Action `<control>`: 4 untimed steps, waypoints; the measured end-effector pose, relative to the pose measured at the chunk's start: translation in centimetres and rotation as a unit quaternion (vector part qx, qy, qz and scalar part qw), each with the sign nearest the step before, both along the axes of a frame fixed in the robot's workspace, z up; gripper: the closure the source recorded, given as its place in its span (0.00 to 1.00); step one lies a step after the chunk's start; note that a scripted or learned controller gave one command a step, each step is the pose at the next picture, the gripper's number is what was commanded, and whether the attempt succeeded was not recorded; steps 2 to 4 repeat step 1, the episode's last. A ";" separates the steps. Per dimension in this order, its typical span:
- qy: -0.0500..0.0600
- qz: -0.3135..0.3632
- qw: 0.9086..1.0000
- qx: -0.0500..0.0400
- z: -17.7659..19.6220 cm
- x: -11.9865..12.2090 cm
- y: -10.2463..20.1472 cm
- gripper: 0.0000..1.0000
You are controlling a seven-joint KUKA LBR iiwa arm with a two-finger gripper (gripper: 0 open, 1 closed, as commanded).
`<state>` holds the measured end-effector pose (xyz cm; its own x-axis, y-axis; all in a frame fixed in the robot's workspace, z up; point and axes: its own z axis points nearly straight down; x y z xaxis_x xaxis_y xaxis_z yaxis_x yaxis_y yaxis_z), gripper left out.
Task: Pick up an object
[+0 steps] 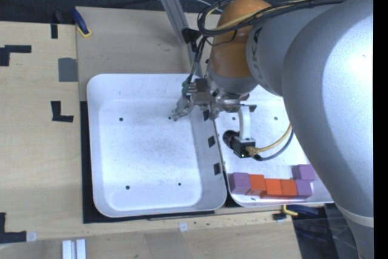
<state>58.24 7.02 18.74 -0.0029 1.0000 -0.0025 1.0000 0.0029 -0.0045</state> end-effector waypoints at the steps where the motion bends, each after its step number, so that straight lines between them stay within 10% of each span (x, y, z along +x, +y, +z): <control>1: 0.001 -0.001 1.000 0.001 0.4 -6.6 1.5 0.00; 4: 0.001 -0.001 1.000 0.001 0.4 -6.6 1.5 0.00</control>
